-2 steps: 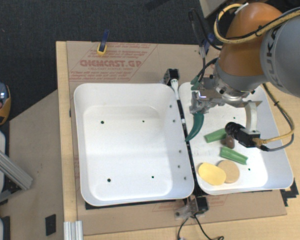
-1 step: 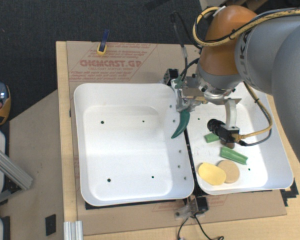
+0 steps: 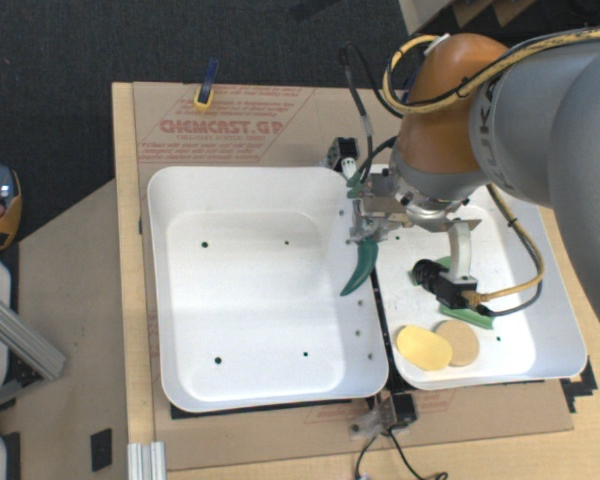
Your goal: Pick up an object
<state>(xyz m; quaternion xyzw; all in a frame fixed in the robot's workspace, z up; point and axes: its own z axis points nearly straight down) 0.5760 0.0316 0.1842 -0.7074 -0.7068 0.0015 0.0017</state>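
A dark green curved piece (image 3: 360, 268), shaped like a pepper or a pod, hangs point-down over the rim where the two bins meet. My gripper (image 3: 366, 232) is shut on its upper end, just below the orange-banded wrist (image 3: 450, 78). In the right bin (image 3: 555, 343), near its front, lie a yellow disc (image 3: 423, 348) and a tan disc (image 3: 462, 342) touching each other. A flat green piece (image 3: 470, 317) lies just behind them, partly covered by the robot.
The left bin (image 3: 242, 174) sits beside the gripper, its floor white with a few small dark dots. A small blue and yellow clip (image 3: 208, 86) lies on the cardboard behind the bins. The arm covers much of the right bin's back half.
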